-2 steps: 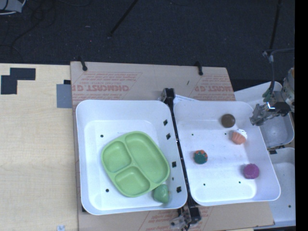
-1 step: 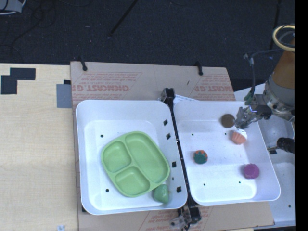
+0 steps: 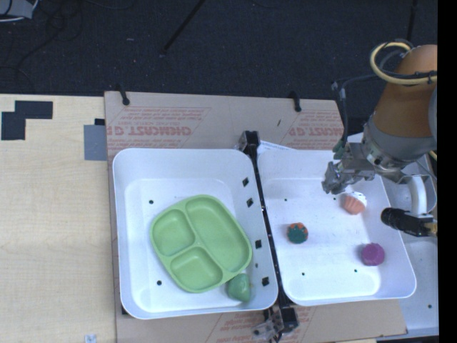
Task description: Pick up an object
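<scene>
A: Where did we find the gripper at that moment?

B: We saw it low over the right bin, near that bin's far right corner, hanging from the grey arm with its orange band. Whether it was open or closed we could not tell; the metal parts ran together in a dark cluster.

A: And the objects we could have picked?

B: We counted three in the right bin. A pale pink and white cupcake-like toy lay just beside the gripper, on its near right side; we could not say whether the two touched. A small teal and orange toy sat near the bin's middle, toward its left wall. A magenta round piece rested by the right wall, toward the near right corner.

A: What did we note in the left bin?

B: A green divided plate with three compartments lay flat across its middle, turned at an angle. A green rounded object, perhaps a pear, sat at the near right corner, just beside the plate's rim.
</scene>
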Available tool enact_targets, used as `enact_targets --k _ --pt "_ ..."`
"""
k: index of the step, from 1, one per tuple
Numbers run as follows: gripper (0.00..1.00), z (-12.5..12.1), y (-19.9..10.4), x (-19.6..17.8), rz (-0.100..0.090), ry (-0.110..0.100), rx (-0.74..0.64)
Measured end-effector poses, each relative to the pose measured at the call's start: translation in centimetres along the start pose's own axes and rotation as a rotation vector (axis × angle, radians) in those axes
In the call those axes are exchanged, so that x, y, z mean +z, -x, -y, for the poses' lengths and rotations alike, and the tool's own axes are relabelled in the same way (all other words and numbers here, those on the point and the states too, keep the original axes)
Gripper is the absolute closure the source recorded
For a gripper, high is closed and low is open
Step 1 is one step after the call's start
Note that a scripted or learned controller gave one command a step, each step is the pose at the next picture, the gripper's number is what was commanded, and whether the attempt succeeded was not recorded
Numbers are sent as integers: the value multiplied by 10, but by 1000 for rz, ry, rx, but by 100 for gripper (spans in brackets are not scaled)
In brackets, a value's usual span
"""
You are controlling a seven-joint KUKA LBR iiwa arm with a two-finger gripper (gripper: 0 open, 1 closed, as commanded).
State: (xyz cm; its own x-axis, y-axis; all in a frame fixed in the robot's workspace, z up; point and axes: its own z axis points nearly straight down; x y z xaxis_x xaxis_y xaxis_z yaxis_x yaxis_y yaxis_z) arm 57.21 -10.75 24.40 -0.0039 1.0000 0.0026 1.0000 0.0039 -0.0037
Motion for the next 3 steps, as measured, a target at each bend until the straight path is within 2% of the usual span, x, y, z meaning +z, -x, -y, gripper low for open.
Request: enact_targets --k 1,3 --pt "100 16 -46 11 1 -2 1" --pt "100 43 -157 4 1 -3 0"
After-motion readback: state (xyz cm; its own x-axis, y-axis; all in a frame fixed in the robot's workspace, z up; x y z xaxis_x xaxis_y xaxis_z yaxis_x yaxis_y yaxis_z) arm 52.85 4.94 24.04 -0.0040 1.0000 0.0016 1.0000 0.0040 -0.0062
